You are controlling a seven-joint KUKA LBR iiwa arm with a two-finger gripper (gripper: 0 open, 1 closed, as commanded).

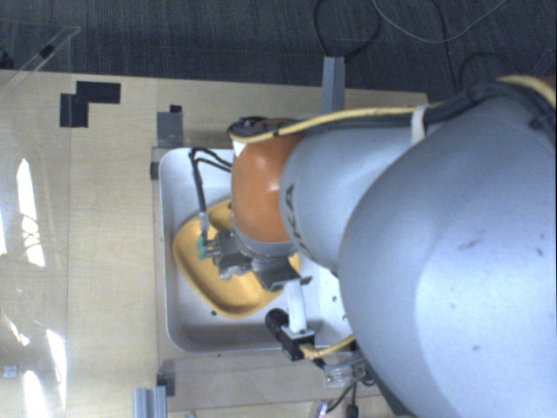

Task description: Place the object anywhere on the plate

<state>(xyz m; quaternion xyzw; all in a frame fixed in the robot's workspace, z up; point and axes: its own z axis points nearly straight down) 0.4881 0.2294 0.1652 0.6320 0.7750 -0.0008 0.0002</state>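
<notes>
We see the end effector low over the yellow plate in the left bin, at nine o'clock from the orange wrist band. We cannot tell its state, nor find the object. We judge this the placing step; next, release and a straight lift.

Glossy yellow plate in smooth white bin on pale wood bench
</notes>
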